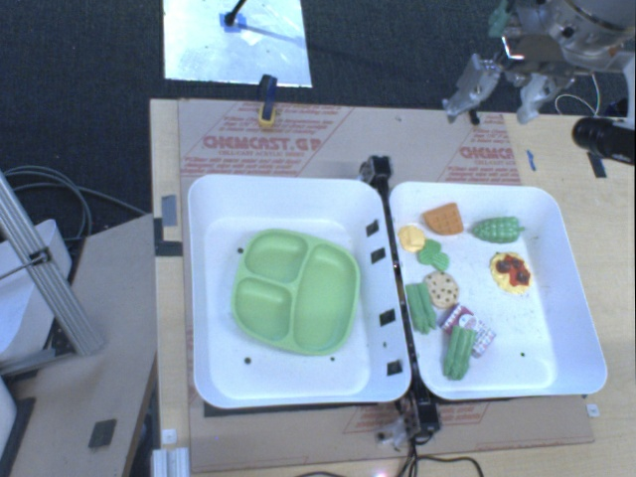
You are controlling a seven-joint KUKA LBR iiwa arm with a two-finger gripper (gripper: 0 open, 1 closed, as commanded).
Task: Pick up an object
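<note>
My gripper (497, 95) hangs high at the upper right, above the bench's back edge and behind the right bin (566, 266). Its two fingers are spread apart with nothing between them. Several toy foods lie in the right bin: an orange wedge (443, 219), a green leafy piece (496, 230), a yellow round piece (411, 237), a small green piece (433, 256), a yellow disc with red topping (511, 272), a speckled cookie (440, 288), green bean pods (419, 306), a purple-white wrapped item (469, 328) and a green pod (457, 352).
The left bin (214, 266) holds a green divided plate (296, 290). A black hinge strip (390, 266) runs between the bins. A silver sheet (236, 26) lies at the back, with a yellow-blue clip (267, 102) near it.
</note>
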